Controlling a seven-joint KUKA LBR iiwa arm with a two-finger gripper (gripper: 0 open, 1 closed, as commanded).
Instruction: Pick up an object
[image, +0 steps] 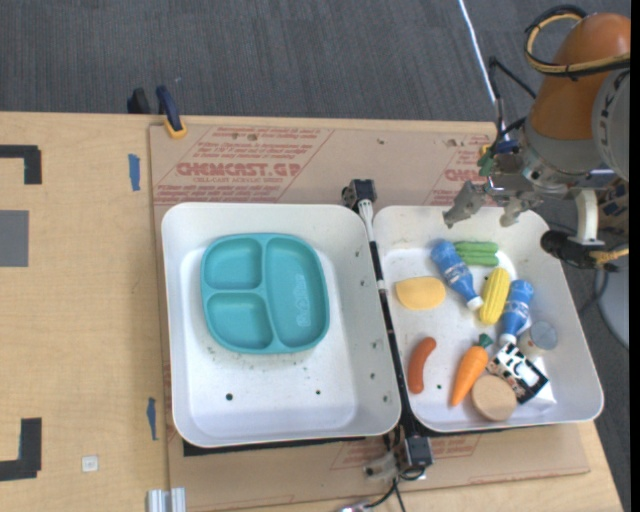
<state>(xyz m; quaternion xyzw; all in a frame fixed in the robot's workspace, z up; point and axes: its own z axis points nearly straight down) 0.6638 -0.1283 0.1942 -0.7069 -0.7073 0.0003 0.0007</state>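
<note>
The gripper (494, 203) hangs spread open and empty over the right bin's (578, 330) far edge. Near it, mid-bin, lies a yellow lemon (420, 292), probably light, stiff, slippery plastic; grasp across its narrow middle.

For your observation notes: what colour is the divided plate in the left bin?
Teal, the divided plate; the camera view shows it clearly.

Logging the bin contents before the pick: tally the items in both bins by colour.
Teal: 1, divided plate
Blue: 2, bottles
Yellow: 2, lemon-like piece, corn
Green: 1, pod
Orange or red: 2, carrot, sausage
Tan: 1, disc
Black-and-white: 1, toy
Total: 10
</note>
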